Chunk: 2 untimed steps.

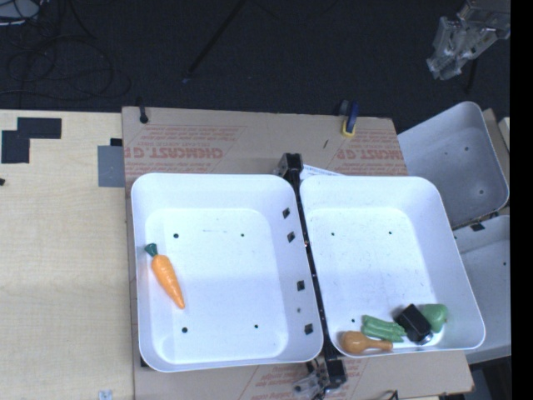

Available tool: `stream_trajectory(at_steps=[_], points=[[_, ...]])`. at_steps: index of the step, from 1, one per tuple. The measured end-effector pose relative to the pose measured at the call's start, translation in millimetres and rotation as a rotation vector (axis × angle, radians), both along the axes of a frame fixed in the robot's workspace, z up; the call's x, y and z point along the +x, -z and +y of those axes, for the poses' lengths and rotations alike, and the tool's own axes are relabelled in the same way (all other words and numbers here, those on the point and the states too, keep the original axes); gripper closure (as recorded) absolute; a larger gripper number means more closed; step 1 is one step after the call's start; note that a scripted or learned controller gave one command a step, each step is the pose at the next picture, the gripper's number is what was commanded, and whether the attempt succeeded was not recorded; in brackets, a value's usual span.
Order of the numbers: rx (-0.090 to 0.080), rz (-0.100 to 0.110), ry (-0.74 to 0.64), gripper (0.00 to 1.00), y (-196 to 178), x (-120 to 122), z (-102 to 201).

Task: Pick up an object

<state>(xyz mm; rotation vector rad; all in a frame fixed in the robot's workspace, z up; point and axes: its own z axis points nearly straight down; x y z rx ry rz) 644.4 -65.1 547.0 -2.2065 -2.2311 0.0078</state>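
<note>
Objects for picking are spread over both bins, and none is held. The pincer [466,36] is seen at the upper right corner, high above the dark floor and well apart from the bins; whether it is open or closed cannot be told, since its tip is small and blurred against the background.

Nearest to it lies the right bin [433,192], where a cluster is packed into the near right corner: a black block [414,322], touching a green pepper-like piece [435,313] on one side and a green pod [382,328] on the other, with an orange gourd [364,342] just beside the pod against the rim. Further out, in the left bin [208,186], a toy carrot [167,280] lies alone near the left wall, its leafy end pointing away from the camera.

The step in hand is judged to be the start of the approach, with no target yet addressed. A long descent is called for next. The carrot is judged the easier target, being clear on all sides; the cluster would be harder, as its pieces touch and sit against the wall.

Much of the arm is cut off by the frame edge.
</note>
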Motion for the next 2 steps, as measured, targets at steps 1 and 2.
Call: stream_trajectory(at_steps=[1,2], points=[[0.003,-0.001,0.002,1.0,10.6,-0.5,81.9],[0.004,-0.002,0.001,1.0,10.6,-0.9,172.0]])
